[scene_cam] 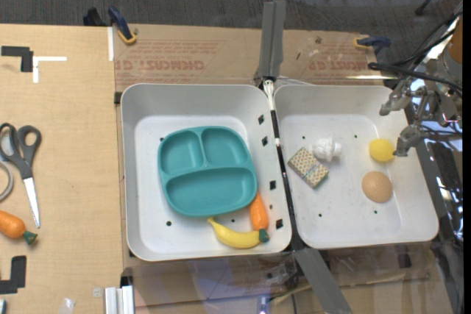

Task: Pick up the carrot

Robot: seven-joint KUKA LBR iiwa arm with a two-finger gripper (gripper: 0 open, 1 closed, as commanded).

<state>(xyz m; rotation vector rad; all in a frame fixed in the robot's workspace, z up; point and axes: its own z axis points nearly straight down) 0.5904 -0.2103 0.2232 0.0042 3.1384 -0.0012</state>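
Wooden bench (59,121) on dark carpet. Gripper (406,137) at frame right over right bin (346,228); jaw state unclear. Beside it lemon (380,150), egg (377,187), packet (309,167). Left bin (140,158): teal plate (206,173), banana (235,235), carrot (258,212) at lower right.

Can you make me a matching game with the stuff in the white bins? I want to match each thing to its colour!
Things:
1. plate
2. banana
3. carrot
4. egg

Colours:
A. orange
B. light brown
C. teal
D. yellow

Pairs: 1-C, 2-D, 3-A, 4-B
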